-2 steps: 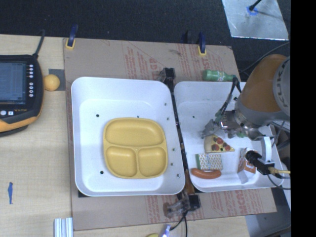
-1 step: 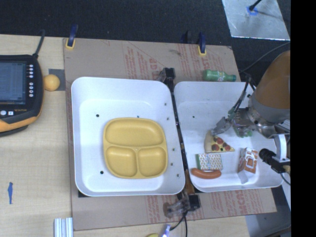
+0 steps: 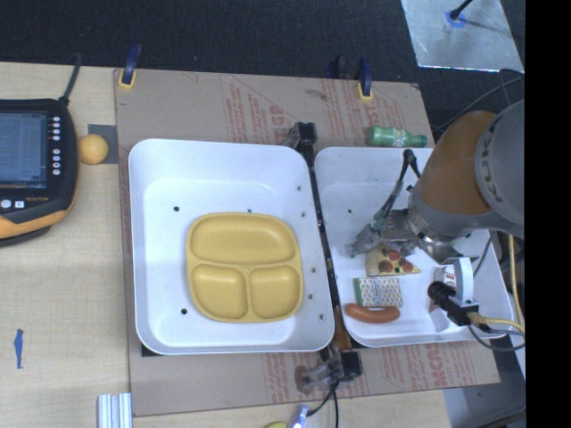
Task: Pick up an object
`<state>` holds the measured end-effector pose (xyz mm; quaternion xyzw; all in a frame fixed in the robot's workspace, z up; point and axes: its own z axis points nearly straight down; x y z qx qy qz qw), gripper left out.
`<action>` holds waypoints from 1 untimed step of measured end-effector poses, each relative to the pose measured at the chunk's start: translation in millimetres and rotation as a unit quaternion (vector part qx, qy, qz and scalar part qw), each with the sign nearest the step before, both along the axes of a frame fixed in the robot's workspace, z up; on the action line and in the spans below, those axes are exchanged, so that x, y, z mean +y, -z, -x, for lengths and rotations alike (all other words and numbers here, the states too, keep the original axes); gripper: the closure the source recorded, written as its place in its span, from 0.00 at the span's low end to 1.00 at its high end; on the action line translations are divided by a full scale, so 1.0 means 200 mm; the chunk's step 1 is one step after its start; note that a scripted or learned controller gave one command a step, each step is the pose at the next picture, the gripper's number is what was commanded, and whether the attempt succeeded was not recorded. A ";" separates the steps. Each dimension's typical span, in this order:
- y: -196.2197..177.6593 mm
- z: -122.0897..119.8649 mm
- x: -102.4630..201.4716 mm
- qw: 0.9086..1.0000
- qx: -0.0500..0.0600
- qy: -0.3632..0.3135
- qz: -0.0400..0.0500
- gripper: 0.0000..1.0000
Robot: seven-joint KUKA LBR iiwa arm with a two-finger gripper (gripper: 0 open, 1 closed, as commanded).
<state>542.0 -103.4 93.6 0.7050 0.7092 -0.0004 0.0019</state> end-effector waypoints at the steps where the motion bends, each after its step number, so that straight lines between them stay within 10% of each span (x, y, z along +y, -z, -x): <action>1: 0.01 -0.05 -0.02 1.000 0.002 0.000 -0.001 0.00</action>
